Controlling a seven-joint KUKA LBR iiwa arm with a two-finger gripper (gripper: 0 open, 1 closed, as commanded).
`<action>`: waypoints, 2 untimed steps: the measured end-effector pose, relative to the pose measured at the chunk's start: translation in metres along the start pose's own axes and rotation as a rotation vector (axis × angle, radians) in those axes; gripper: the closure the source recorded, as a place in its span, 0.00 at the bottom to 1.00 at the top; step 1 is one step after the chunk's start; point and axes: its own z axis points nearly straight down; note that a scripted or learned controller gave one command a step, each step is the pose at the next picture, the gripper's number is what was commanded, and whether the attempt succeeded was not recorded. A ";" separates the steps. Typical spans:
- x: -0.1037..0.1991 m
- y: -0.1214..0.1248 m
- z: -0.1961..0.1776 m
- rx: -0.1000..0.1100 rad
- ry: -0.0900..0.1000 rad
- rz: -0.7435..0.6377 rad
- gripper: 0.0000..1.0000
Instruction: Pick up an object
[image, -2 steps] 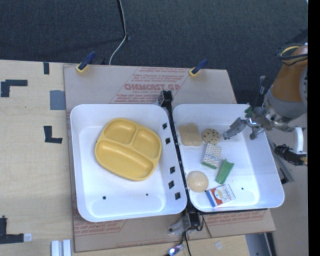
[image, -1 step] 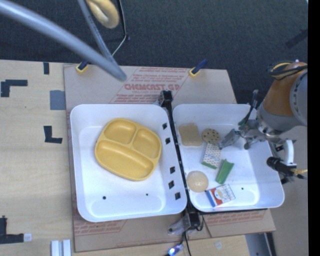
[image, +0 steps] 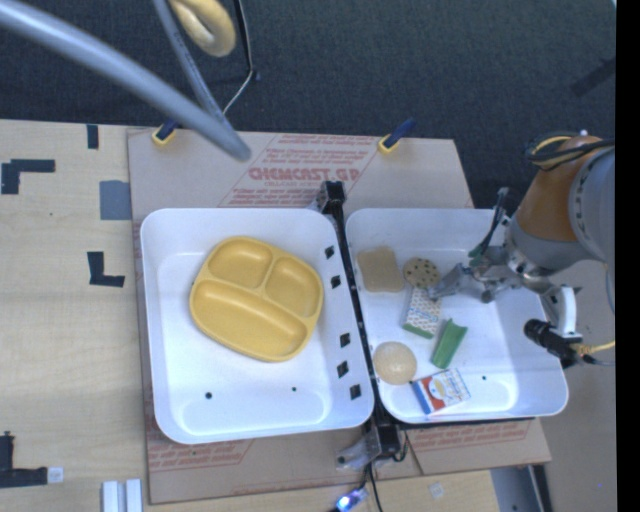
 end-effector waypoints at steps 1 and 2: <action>0.003 0.004 -0.015 -0.009 0.005 -0.003 1.00; 0.001 0.000 -0.060 0.000 0.001 -0.001 1.00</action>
